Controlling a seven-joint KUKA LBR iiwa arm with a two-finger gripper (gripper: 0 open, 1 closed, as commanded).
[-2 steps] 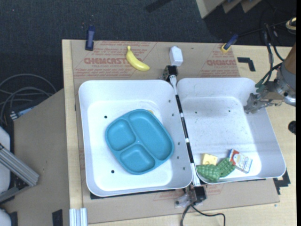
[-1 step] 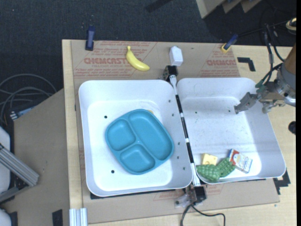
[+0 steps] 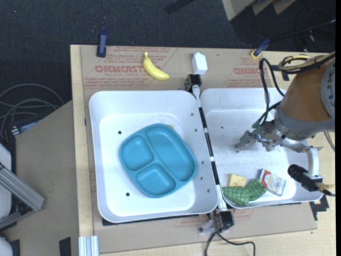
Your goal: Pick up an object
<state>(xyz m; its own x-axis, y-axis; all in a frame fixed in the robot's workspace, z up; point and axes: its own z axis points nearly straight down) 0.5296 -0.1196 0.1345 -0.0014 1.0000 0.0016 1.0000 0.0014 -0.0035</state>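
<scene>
We see the claw (image 3: 249,141) low over the right bin (image 3: 229,108), about mid-floor, with the grey wrist and orange band rising to the right behind it. Its two grey fingers (image 3: 242,142) splay apart toward the left, and nothing sits between them; the white floor under them is bare. We judge it open because it is poised for a grab rather than carrying anything.

Going outward, the things worth picking lie nearer the front wall of the same bin, well below the claw: a yellow block (image 3: 237,181), a green cloth (image 3: 245,193) bunched in the front left corner and touching the block, and a small packet (image 3: 272,182) just right of the cloth. They crowd that corner, which we think makes a clean grip harder, since the wall and neighbours leave little room for the fingers.

The left bin (image 3: 106,111) holds a blue tray (image 3: 156,159) with three compartments, lying flat and taking up most of the floor; it looks too wide for this claw. Beyond the bins, a banana (image 3: 154,68) rests on the bench (image 3: 176,57) behind the left bin, out of play.

To our eye, the pick is not yet made.
</scene>
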